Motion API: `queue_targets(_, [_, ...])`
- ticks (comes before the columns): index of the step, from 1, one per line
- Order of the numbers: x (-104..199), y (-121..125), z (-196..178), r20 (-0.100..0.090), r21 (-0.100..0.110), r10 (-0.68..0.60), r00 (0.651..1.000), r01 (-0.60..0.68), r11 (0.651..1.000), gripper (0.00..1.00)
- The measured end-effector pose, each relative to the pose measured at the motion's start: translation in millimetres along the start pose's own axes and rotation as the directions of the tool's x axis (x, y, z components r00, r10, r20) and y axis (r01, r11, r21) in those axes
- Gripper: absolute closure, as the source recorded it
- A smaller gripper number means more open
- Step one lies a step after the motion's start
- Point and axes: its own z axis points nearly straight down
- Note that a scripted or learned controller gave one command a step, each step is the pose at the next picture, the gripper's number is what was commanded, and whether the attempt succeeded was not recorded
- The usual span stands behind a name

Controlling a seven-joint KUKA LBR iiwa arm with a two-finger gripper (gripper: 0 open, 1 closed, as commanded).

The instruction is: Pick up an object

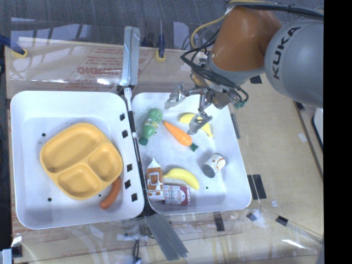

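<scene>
Two white bins are sitting on the bench; you're watching the gripper hovering spread, gripping nothing, above the right bin. Carrot is lying at 7 o'clock from it, looking light, stiff, slick; take it mid-body.

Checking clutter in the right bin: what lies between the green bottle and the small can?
In the camera view, the carrot lies between the green bottle and the small can, slanting across the gap.

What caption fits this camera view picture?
Robot gripper open above a toy carrot in the right bin.
</scene>
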Motion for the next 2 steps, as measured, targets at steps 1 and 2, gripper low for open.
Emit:
queue_targets(1, [46.9, 40.4, -35.1, -0.002, 0.000, -0.086, 0.996, 0.086, 0.996, 0.00])
queue_targets(2, [7.6, -7.4, 87.7, 0.000, 0.002, -0.266, 0.964, 0.266, 0.964, 0.00])
